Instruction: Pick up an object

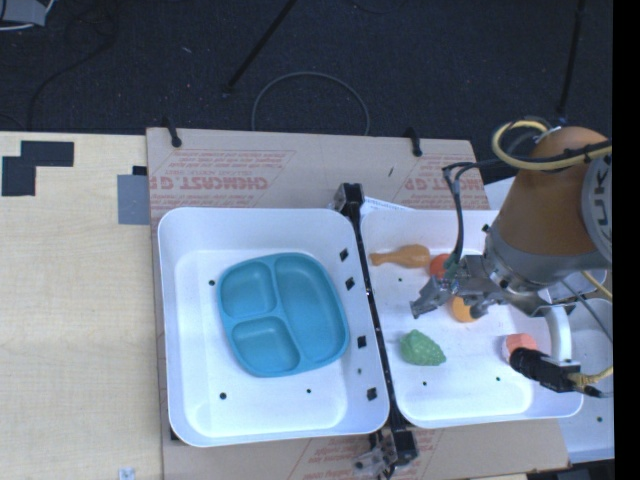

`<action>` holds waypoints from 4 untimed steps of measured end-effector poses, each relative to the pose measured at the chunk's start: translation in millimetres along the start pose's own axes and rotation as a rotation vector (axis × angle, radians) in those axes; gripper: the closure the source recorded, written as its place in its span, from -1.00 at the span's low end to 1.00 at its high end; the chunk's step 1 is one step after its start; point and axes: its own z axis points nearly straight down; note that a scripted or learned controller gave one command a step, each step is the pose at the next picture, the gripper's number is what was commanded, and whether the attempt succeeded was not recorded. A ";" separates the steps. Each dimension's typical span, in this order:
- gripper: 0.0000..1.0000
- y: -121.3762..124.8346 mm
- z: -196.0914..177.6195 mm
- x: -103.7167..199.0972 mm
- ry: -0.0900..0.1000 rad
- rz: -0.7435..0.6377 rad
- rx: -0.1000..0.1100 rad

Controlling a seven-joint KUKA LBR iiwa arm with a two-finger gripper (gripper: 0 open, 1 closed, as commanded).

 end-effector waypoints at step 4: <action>1.00 -7.5 94.4 1.0 0.000 0.007 -0.009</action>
